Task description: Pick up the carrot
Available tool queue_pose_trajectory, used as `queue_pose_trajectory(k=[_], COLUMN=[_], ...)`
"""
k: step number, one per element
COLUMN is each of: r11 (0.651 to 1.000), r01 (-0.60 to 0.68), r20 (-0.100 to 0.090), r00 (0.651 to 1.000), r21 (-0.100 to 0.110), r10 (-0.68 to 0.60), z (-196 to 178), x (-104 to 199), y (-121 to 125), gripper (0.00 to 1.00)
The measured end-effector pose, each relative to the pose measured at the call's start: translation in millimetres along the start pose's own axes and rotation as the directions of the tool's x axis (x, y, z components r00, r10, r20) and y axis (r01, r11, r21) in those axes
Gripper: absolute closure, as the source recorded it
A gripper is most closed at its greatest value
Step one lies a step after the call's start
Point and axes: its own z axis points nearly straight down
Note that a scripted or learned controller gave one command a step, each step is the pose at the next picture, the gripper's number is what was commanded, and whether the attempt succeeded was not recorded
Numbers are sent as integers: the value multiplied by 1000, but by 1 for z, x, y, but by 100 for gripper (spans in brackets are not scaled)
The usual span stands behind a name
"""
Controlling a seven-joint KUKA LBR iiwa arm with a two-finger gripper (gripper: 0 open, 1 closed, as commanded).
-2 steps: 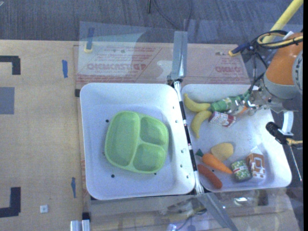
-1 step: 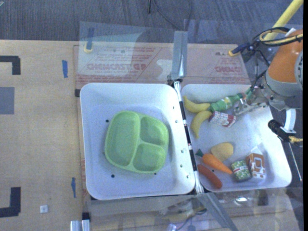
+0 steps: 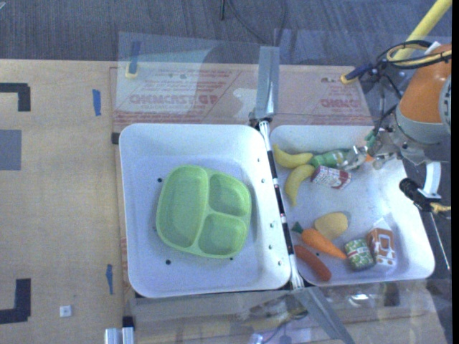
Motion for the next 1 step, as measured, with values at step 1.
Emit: queue_pose_trajectory(k=[1], r11=[999], r01=[31], r20=[-24], r00=[999], r21=[44], r10=[-30], z=[11], x=[-6], y=[24], gripper=[0])
